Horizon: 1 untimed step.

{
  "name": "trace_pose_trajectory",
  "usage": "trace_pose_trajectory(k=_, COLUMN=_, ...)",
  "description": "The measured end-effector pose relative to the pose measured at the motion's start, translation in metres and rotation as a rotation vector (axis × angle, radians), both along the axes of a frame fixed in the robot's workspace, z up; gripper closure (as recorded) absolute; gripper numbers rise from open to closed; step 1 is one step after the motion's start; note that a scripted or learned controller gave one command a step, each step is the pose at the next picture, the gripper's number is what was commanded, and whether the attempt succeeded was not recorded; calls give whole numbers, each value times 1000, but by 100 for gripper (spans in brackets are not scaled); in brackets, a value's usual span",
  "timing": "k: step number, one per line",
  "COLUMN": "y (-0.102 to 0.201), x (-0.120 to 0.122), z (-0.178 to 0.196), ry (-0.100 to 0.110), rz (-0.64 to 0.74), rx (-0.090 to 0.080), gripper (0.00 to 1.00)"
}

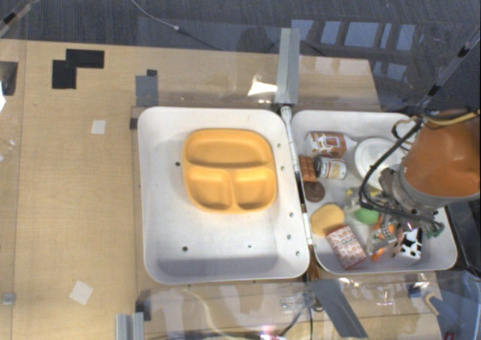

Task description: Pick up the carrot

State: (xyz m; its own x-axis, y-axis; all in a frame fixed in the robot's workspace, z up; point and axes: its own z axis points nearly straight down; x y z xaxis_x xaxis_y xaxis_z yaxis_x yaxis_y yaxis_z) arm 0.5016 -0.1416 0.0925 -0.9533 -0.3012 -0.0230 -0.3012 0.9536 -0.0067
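The carrot (378, 253) appears as a small orange sliver near the front of the right bin (443, 259), mostly covered by the arm's wrist. My gripper (391, 227) hangs low over that spot, under the orange band (445, 162) and a tangle of black cables. It is directly above or touching the pile where the carrot lies. The wrist hides what is between the gripper's tips.
Crowded around the gripper in the right bin are a green item (366, 216), a black-and-white cow toy (410, 244), a red patterned box (346, 247), a yellow lump (328, 218), a can (331, 169) and a white dish (373, 154). A yellow divided tray (229, 169) sits in the left bin (161, 241).
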Motion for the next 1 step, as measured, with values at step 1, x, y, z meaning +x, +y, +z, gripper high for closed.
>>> trace_pose_trajectory(k=1, y=-1, x=1, z=0, ry=-1, rz=22, rx=-2, gripper=0)
